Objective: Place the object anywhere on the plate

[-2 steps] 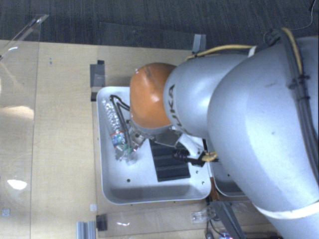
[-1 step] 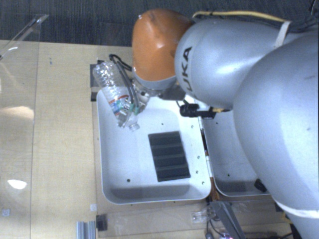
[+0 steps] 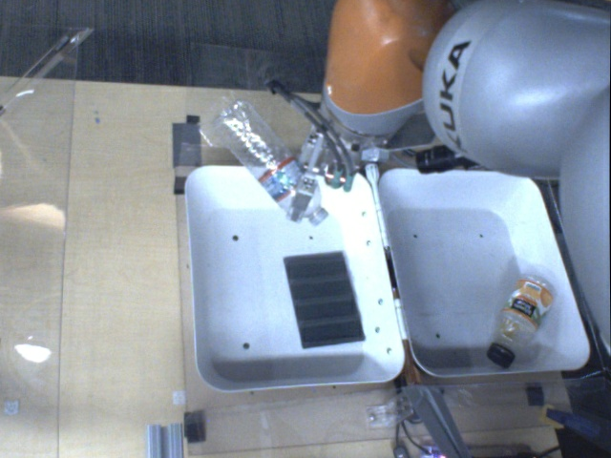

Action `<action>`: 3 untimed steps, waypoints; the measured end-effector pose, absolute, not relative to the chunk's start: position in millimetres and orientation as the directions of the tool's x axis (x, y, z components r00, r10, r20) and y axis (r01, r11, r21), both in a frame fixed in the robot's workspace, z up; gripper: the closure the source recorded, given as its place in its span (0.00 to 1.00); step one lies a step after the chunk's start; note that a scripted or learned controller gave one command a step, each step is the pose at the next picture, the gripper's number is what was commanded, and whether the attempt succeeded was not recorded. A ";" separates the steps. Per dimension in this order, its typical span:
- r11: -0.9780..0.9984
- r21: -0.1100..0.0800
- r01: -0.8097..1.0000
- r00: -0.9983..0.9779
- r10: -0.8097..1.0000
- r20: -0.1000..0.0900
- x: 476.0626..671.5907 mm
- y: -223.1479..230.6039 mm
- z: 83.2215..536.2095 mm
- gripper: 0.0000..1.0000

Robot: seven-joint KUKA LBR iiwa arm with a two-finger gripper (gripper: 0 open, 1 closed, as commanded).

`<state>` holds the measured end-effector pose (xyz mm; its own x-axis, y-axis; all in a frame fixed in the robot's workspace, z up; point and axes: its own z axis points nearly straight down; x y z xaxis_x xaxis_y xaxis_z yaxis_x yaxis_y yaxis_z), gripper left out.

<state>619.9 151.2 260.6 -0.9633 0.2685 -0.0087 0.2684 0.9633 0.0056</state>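
Observation:
A clear plastic bottle (image 3: 250,144) with a red and blue label hangs tilted over the far rim of the left bin (image 3: 215,256). Its labelled end sits between the fingers of my gripper (image 3: 305,198), which is shut on it. The rest of the bottle sticks out up and to the left, past the bin's edge. The plate (image 3: 325,299) is a dark ribbed rectangle lying flat in the middle of the left bin, below and a little right of the gripper. The orange wrist band and grey arm hide the area behind the gripper.
The right bin (image 3: 449,227) holds a small bottle (image 3: 520,318) with orange contents and a black cap, lying near its front right corner. A metal divider runs between the two bins. Wooden bench surface spreads to the left.

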 end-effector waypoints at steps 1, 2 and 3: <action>0.998 0.001 -0.063 -0.998 -0.063 -0.007 570.7 8.0 249.2 1.00; 0.956 0.002 -0.293 -0.956 -0.293 -0.009 579.6 97.1 227.1 1.00; 0.807 -0.001 -0.591 -0.807 -0.591 -0.012 629.9 148.9 245.4 1.00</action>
